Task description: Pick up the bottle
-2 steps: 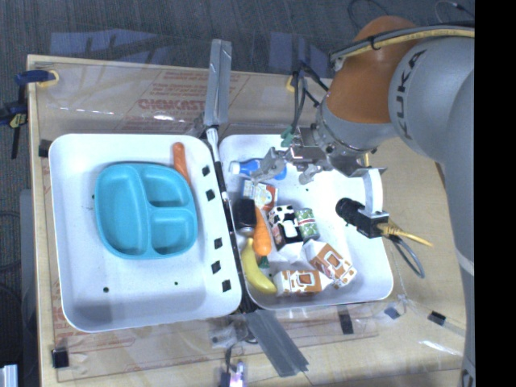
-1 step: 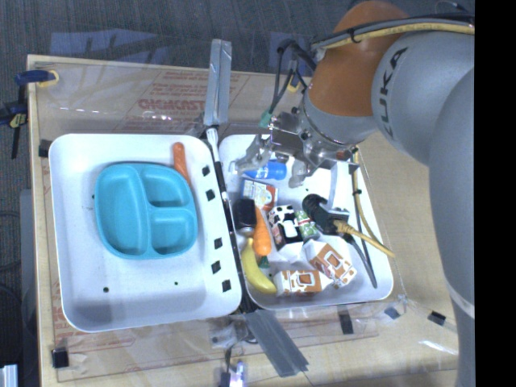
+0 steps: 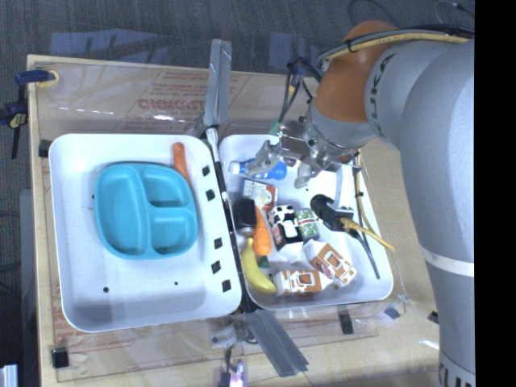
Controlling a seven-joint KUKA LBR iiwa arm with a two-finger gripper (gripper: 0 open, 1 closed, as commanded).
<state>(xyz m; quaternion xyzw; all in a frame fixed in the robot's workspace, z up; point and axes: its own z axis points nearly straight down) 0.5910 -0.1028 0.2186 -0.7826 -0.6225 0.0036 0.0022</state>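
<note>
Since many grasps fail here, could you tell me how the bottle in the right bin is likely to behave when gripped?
The bottle lies on its side near the bin's back wall, so it may roll away. It looks small and plastic, probably light and somewhat slippery. The gripper is right above it.

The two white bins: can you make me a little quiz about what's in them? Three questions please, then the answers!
1. True or false: the blue divided tray lies in the left bin.
2. Which bin holds the banana? A) the left bin B) the right bin
3. Fill the gap: the pincer is over the far end of the right bin, close to the ______ with the blue cap.

Key
1. True.
2. B. The banana lies near that bin's front left corner, beside a carrot.
3. Bottle. Whether the pincer grips it, the view cannot tell.
</note>
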